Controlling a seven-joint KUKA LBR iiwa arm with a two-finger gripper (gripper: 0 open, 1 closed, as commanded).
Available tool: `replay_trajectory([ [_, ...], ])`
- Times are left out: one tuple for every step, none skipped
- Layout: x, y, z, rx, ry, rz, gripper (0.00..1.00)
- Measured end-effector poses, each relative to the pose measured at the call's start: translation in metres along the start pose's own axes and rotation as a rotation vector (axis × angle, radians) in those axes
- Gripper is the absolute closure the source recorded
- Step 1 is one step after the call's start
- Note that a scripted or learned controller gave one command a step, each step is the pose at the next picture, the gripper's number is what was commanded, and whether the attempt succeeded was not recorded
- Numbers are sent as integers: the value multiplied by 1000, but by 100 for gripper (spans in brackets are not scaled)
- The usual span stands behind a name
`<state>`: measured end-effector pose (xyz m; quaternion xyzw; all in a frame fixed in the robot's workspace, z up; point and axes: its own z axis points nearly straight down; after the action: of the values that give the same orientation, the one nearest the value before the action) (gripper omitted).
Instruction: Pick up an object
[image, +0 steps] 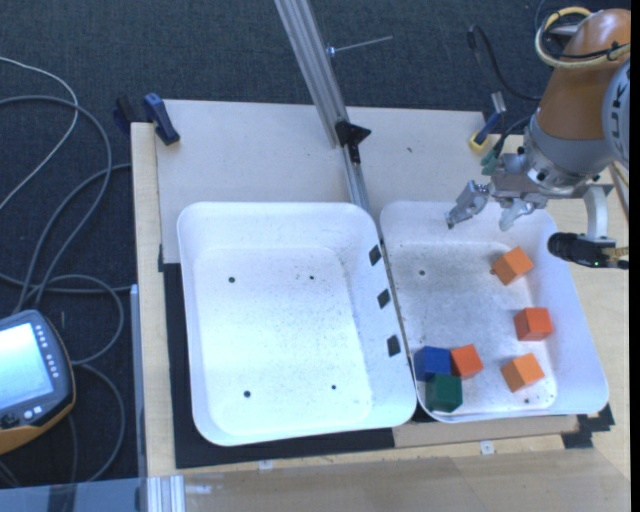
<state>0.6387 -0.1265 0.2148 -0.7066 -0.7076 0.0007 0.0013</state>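
Green block (445, 392) lies lowest in the frame, at the bottom edge of the right bin (590, 375), touching a blue block (433, 361) and an orange block (466, 360). Three more orange blocks stand apart on the right side; the upper one (512, 266) is free all around. They look small, stiff and light, probably wood, so two flat opposite faces give a good hold. Above it, at upper right, the gripper (492, 208) hangs with fingers spread and nothing between them.
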Motion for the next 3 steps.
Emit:
replay_trajectory([
  [-64, 2, 68, 7, -1, 6, 0],
  [-74, -10, 84, -12, -4, -1, 0],
  [-79, -8, 87, -12, -4, 0, 0],
])
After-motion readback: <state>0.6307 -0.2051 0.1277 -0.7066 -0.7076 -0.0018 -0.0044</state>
